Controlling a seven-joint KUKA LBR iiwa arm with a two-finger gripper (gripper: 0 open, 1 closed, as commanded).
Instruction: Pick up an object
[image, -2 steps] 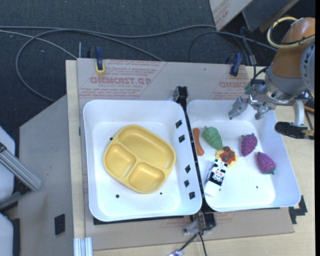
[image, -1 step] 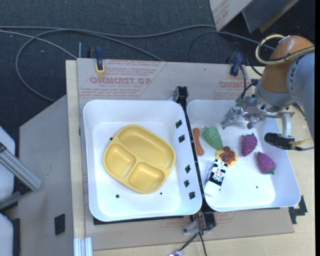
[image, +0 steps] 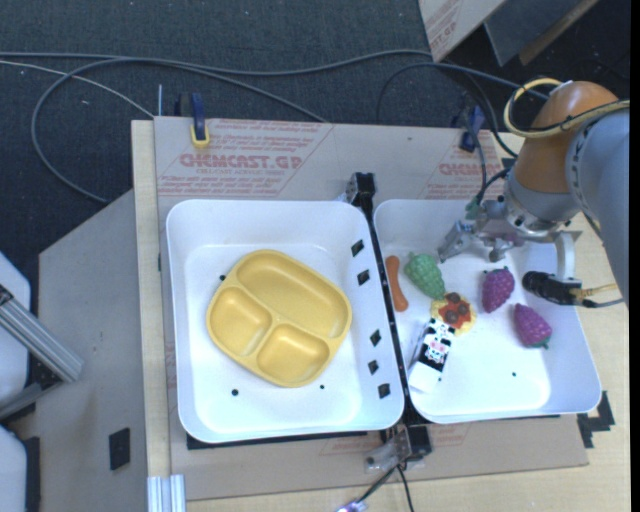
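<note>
At the frame's upper right the claw (image: 478, 240), whose state I cannot tell, hovers over the right bin (image: 500, 395) near a purple grape bunch (image: 497, 289); crowded toys risk a glancing, slipping grasp.

Toys are crowding the right bin's (image: 570, 385) upper half (its lower floor is lying open); the yellow tray (image: 279, 317) is taking up the left bin's (image: 185, 300) middle.

Two purple grape bunches (image: 497, 288) lie in the right bin (image: 570, 390). A green toy (image: 425, 273), an orange carrot (image: 398, 284) and a black-and-white box (image: 433, 350) lie nearby.
</note>
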